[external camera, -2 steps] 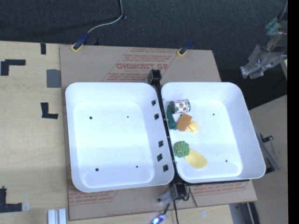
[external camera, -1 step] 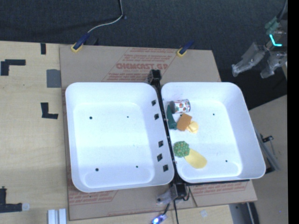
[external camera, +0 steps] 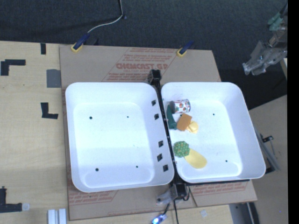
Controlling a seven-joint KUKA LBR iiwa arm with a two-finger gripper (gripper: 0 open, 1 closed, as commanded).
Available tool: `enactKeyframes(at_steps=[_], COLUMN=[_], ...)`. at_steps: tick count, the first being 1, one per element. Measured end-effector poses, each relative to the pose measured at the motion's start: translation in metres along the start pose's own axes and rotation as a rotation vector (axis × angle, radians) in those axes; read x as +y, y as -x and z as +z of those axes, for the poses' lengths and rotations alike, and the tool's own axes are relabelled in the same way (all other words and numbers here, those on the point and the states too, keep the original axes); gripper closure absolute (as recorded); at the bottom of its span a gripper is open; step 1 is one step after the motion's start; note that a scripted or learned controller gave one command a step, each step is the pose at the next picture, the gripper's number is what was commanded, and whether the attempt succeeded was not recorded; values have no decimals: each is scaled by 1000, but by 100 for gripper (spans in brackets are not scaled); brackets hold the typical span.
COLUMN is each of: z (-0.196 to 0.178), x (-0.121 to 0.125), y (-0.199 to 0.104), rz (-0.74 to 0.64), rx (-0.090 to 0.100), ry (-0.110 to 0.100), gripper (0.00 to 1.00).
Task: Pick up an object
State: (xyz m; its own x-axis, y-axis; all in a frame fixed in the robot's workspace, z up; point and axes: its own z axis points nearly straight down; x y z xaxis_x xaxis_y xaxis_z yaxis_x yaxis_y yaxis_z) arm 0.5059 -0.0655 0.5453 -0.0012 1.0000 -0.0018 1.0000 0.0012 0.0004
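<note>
Gripper position: the gripper [external camera: 254, 66] was high at the right side of the view, outside the bins and well apart from all objects.
Finger state: I could not tell how far the fingers were open, because that part was blurred and small; nothing was seen between them.
Objects: all lay in the right bin [external camera: 233, 125], crowded near the wall next to the left bin [external camera: 112, 139].
Upper group: a small can [external camera: 182, 106] on its side, a dark green piece [external camera: 171, 109] just beside it, and an orange block [external camera: 184, 122] touching a yellow piece [external camera: 193, 128].
Lower group: a green knobby ball [external camera: 181, 148] touching a yellow pear-like shape [external camera: 196, 159].
Risk, wall: in my judgement, a descent near the divider [external camera: 161, 125] could let one finger hit the bin wall and spoil the grasp.
Risk, crowding: the fingers might close on two touching objects, and one could slip out.
Risk, rolling: the can and the ball looked round, so they might roll away when pushed.
Risk, empty grasp: a closing beside an object, not around it, would lift nothing.
</note>
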Motion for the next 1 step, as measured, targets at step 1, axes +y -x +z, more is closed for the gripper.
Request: enactKeyframes(at_steps=[1], z=[1], x=[0], y=[0], rz=[0], rx=[0], ry=[-1], gripper=[0])
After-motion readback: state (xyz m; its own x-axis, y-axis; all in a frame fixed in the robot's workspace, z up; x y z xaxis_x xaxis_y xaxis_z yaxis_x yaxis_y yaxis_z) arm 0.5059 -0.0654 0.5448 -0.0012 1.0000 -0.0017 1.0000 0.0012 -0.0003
